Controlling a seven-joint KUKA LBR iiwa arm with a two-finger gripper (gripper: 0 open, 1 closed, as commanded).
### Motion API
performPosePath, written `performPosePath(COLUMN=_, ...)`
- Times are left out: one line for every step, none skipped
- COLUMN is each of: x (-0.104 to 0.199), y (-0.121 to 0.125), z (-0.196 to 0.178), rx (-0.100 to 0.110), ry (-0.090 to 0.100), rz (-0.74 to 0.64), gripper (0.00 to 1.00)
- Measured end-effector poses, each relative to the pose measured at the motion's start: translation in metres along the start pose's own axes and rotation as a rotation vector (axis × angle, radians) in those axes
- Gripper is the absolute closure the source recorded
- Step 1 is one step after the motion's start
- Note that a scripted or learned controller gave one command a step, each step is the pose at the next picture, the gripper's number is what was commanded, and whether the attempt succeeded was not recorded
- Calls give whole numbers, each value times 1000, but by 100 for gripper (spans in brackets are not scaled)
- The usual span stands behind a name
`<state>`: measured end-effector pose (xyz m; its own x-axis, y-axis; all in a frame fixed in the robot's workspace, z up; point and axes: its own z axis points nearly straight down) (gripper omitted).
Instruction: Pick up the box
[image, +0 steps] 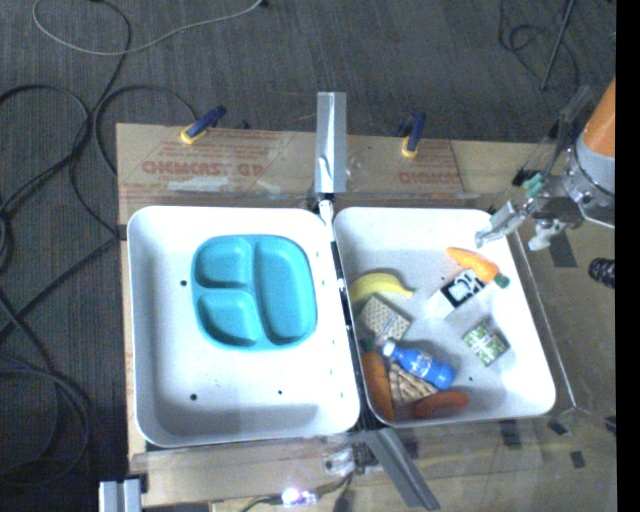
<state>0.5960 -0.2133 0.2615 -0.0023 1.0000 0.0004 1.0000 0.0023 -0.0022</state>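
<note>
One box (486, 343) lies in the right bin (535, 330); hand (505, 222) state unclear

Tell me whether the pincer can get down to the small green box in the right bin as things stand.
Probably yes. The small green box lies alone on bare floor of the right white bin, nothing on top, and the pincer hovers over that bin's upper right rim.

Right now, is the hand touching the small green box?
Apart. The camera view shows the hand above the right bin's top edge, with bare white floor between it and the small green box.
</note>
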Motion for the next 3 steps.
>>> performPosePath(x=23, y=-19, z=142, rx=-24, ry=-13, rz=-66, gripper=0)
performPosePath(x=69, y=-28, z=165, rx=-31, ry=-12, rz=193, gripper=0)
performPosePath(x=98, y=-26, z=165, rx=-32, ry=-8, rz=383, gripper=0)
